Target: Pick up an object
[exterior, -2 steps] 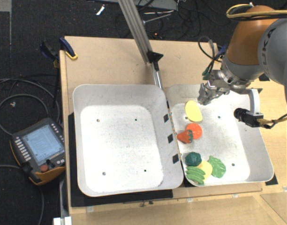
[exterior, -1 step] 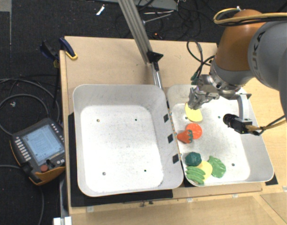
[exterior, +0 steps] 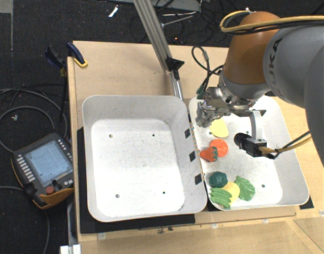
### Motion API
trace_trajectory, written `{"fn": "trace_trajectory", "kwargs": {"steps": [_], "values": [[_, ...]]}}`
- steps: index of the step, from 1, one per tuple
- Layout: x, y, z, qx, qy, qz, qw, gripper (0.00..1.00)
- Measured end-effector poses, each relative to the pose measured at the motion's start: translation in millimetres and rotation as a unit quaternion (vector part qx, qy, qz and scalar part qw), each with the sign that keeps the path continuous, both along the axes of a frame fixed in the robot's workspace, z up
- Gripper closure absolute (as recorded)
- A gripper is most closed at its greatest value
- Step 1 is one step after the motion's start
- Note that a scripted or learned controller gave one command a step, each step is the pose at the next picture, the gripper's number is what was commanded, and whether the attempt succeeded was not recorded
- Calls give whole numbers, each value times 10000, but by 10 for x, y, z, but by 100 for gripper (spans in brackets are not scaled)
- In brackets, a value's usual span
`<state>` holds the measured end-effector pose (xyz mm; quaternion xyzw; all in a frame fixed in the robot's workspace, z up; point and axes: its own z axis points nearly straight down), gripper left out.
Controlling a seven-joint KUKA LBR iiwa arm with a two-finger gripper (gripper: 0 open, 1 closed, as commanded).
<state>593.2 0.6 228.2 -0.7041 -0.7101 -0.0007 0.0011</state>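
Note:
My gripper (exterior: 206,115) hangs low over the back left part of the right bin (exterior: 289,157), under the orange wrist band. A pale yellow toy piece (exterior: 219,128) lies just to its front right, partly under the wrist. In front of that sit an orange-red tomato-like toy (exterior: 219,146) and a smaller red piece (exterior: 207,154), touching each other. Near the bin's front edge lie a dark green broccoli toy (exterior: 217,179), a yellow piece (exterior: 232,189), a light green leafy toy (exterior: 246,189) and green beans (exterior: 221,197), bunched together.
The left bin (exterior: 98,110) stands beside the right one, their rims touching. A slanted metal pole (exterior: 154,30) rises behind the bins. A black part (exterior: 250,144) attached to the wrist hangs over the right bin. A teach pendant (exterior: 43,165) lies left of the bench.

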Motion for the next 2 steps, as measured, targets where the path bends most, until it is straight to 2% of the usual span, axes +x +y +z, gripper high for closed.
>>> {"fn": "trace_trajectory", "kwargs": {"steps": [1, 2], "values": [[-301, 530, 62, -1, -1, 2, 10000, 100], [-527, 934, 80, -5, 11, -3, 10000, 100]]}}
